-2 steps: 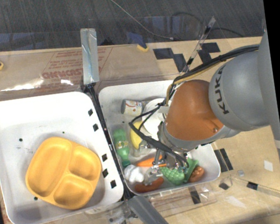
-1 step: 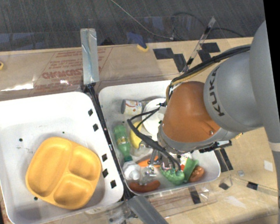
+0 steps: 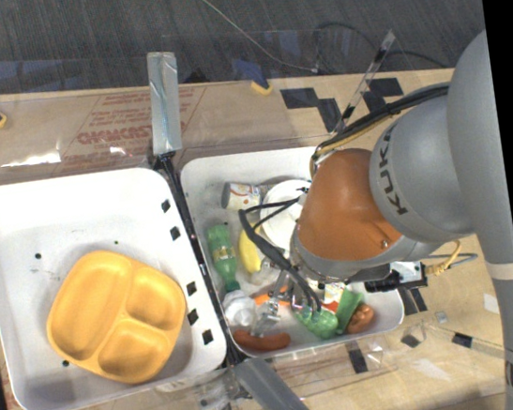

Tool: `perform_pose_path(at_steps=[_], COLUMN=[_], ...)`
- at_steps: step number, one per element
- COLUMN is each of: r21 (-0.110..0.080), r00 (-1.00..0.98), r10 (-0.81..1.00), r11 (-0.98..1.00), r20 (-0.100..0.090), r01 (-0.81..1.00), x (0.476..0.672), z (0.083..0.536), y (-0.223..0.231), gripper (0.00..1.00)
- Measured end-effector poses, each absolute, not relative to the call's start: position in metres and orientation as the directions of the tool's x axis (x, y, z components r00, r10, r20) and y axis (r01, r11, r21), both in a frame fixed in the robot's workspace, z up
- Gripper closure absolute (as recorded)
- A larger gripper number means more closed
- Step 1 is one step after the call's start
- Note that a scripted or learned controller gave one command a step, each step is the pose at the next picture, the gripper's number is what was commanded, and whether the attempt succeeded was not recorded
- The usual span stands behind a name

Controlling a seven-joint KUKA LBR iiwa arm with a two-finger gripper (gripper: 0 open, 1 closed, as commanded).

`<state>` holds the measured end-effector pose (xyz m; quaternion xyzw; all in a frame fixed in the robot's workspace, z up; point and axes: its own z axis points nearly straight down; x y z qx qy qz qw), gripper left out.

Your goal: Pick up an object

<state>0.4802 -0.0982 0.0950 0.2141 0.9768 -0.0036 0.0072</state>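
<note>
My arm reaches in from the right, its orange band point(image 3: 342, 208) hanging over the right bin point(image 3: 199, 184). The gripper point(image 3: 284, 298) is down among the clutter at the bin's front, just above a brown sausage-like item point(image 3: 262, 343). Around it lie a green bottle point(image 3: 221, 252), a yellow banana-like piece point(image 3: 250, 250), green toy vegetables point(image 3: 322, 321), a clear crumpled item point(image 3: 240, 310) and a white round object point(image 3: 281, 207). Much of the bin is hidden under the wrist.
The left bin point(image 3: 4, 225) holds a yellow divided plate point(image 3: 116, 314). A grey tape strip point(image 3: 164, 103) runs along the ridge between the bins. Cardboard point(image 3: 65, 122) lies beyond the bins, and cables point(image 3: 354, 91) trail at the back right.
</note>
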Motion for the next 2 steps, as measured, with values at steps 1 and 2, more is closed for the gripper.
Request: perform_pose_path(at_steps=[1, 2], r21=[-0.001, 0.001], r00=[-0.864, -0.806], r10=[0.504, 0.591], r11=[0.864, 0.807], r20=[-0.015, -0.012], r01=[0.504, 0.591], x=[0.4797, 0.4793], z=[0.0944, 0.0938], y=[-0.0981, -0.0956], gripper=[0.00, 0.00])
